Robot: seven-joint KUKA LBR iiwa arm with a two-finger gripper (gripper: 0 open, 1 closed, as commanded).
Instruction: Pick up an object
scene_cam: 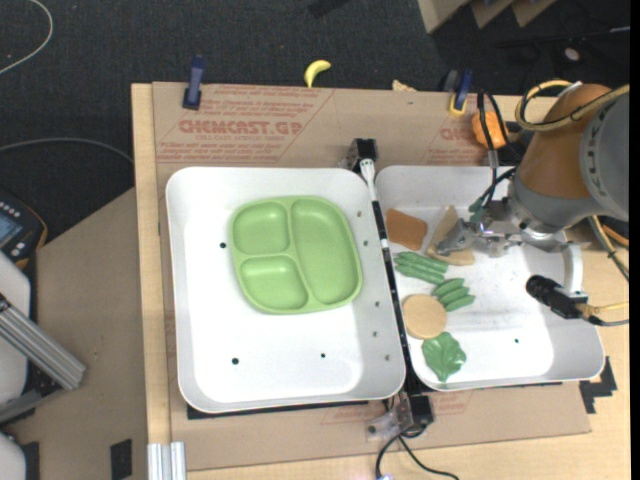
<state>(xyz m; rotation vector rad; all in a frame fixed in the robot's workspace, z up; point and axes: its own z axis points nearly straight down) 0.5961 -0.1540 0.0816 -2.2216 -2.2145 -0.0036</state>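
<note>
The right bin (560,353) holds several toy foods. A brown toast-like slice (407,228) lies at its upper left. Below it are a green bean pod (420,265) and a second pod (453,294). A round tan cookie (424,316) and a green leafy piece (444,355) lie near the front left. My gripper (452,236) reaches in from the right, low over the bin's upper left part, just right of the brown slice. A small tan piece (461,257) sits right under its tip. Nothing is visibly lifted.
The left bin (200,298) carries a light green divided plate (296,253). A black divider strip (381,238) runs between the bins. The grey arm body with its orange band (560,158) overhangs the right bin's upper right corner. A black cable part (553,296) hangs over the bin's right side.
</note>
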